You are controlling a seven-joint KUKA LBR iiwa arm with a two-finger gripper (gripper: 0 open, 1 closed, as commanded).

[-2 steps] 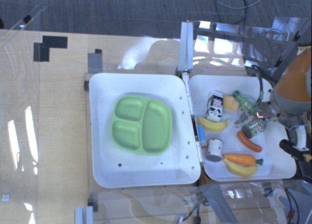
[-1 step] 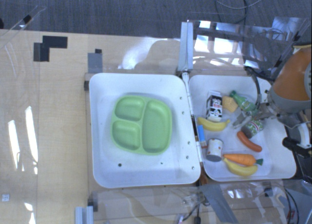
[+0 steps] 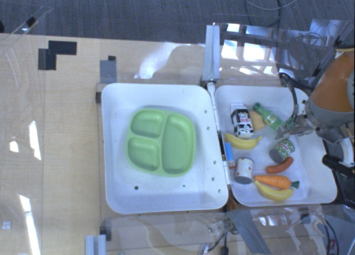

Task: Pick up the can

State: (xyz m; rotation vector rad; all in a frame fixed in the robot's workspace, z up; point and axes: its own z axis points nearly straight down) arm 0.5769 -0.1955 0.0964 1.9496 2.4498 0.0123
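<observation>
Can [image 3: 282, 149] lies tilted mid right bin [image 3: 329, 193], near its right edge, above sausage [image 3: 279, 166]. Gripper [image 3: 293, 127] just above can, not touching; opening: cannot tell.

Left bin [image 3: 111, 137]: white, holding a light green divided plate [image 3: 162, 142]. Right bin [image 3: 316, 193]: white. Contents: green bottle [image 3: 268, 116]; black-and-white cow-patterned carton [image 3: 242, 123]; two yellow bananas [image 3: 242, 142] [image 3: 273, 193]; can [image 3: 282, 149], grey with a green and white label; red sausage [image 3: 279, 166]; orange carrot [image 3: 273, 181] with green tip; white cup [image 3: 243, 169]. Surface [image 3: 50, 154]: pale wood tone. Arm [image 3: 335, 90]: grey, orange band.
</observation>
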